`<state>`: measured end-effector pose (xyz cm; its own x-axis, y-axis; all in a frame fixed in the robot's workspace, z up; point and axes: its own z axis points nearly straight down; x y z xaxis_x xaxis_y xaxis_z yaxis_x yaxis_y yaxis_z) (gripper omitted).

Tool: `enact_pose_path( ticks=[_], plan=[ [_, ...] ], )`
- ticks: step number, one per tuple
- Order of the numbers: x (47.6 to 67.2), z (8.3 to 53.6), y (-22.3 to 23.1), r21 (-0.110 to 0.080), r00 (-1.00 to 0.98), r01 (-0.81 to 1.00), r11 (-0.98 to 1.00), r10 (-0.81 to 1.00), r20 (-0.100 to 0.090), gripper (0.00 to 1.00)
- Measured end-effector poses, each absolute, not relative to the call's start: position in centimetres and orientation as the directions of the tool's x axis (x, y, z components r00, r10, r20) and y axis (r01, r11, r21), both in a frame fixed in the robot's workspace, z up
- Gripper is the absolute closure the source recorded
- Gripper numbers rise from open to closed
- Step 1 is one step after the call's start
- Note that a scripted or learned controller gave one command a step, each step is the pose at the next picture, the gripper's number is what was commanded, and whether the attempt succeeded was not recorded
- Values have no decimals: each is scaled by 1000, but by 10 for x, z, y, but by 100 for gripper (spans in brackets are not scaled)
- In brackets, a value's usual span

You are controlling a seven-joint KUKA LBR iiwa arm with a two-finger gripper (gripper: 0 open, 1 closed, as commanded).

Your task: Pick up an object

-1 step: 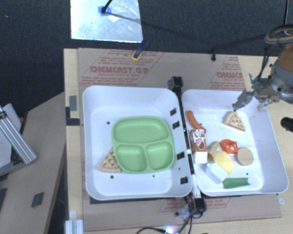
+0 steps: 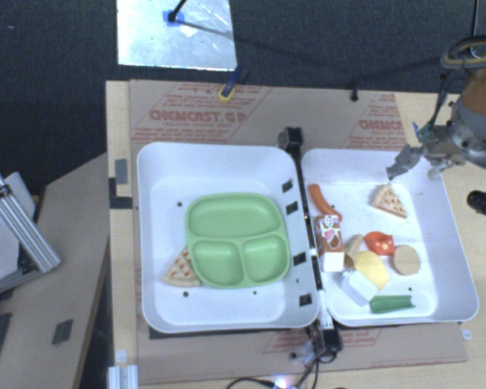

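The right bin (image 2: pixel 449 241) holds several toy foods: a pizza slice (image 2: pixel 389 201), an orange sausage (image 2: pixel 324 198), a small red-and-white bottle (image 2: pixel 330 233), a red tomato (image 2: pixel 379 241), a yellow piece (image 2: pixel 373 271), a tan round biscuit (image 2: pixel 406 259), a green pod (image 2: pixel 391 303) and a white block (image 2: pixel 357 287). My gripper (image 2: pixel 415 168) hangs over the far right part of this bin, just above and behind the pizza slice. Its fingers are open with nothing between them.
The left bin (image 2: pixel 158 177) bears a green divided plate (image 2: pixel 236 240), with a second pizza slice (image 2: pixel 181 270) at the plate's left edge. A black hinge strip (image 2: pixel 301 217) runs between the bins. A shiny metal sheet (image 2: pixel 176 21) lies beyond the bench.
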<state>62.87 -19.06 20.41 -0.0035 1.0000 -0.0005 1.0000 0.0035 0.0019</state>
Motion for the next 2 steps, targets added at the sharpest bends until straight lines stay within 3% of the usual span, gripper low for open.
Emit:
enact_pose_path(
  ticks=[2],
  plan=[
    [635, 112, -200, 0, -1, 1000, 1, 1000, -1, 0]
  ],
)
